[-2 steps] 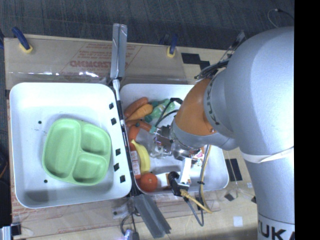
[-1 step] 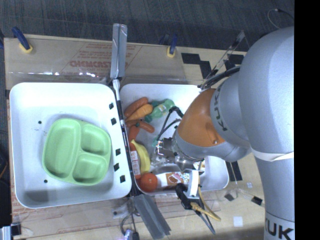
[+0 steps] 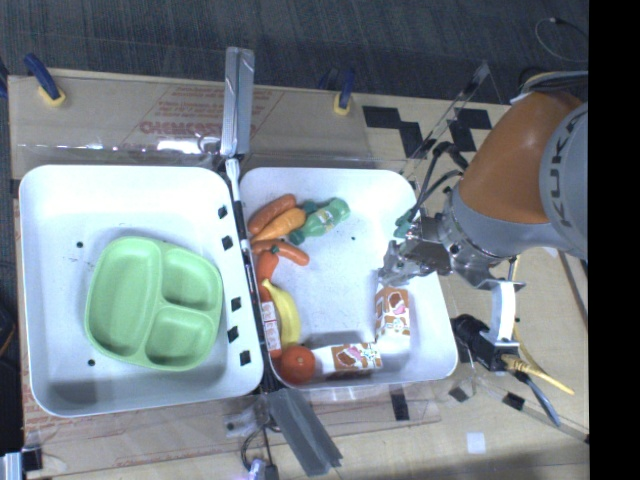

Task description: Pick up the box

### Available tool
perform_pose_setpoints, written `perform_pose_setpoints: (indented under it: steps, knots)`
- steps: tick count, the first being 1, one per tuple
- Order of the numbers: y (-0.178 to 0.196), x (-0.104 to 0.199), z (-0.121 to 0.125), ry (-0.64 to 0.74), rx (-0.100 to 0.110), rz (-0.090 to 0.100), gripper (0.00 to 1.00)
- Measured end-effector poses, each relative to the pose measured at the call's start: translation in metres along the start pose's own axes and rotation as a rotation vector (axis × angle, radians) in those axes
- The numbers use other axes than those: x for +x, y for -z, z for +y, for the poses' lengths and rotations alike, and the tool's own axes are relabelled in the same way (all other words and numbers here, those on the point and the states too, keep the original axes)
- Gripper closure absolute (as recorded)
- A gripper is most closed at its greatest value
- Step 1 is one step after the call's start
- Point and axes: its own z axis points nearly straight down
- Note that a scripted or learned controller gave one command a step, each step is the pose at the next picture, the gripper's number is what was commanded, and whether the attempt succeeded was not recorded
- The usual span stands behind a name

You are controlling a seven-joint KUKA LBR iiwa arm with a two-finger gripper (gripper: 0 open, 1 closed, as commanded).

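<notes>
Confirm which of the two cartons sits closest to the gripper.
The carton standing along the right bin's right wall, just below the gripper. The other carton lies along the front wall beside the tomato.

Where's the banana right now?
The banana lies in the right bin, along its left wall, just above the tomato.

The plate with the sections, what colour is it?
Light green plate, seen in the camera view.

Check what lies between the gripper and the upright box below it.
Camera view: nothing. The gripper sits just above the box by the right bin's right wall.
</notes>
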Motion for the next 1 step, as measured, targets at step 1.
perform_pose_setpoints:
  steps: [1]
  knots:
    - [-0.1011,0.0387,-0.0085,0.024,0.005,0.000,1.00]
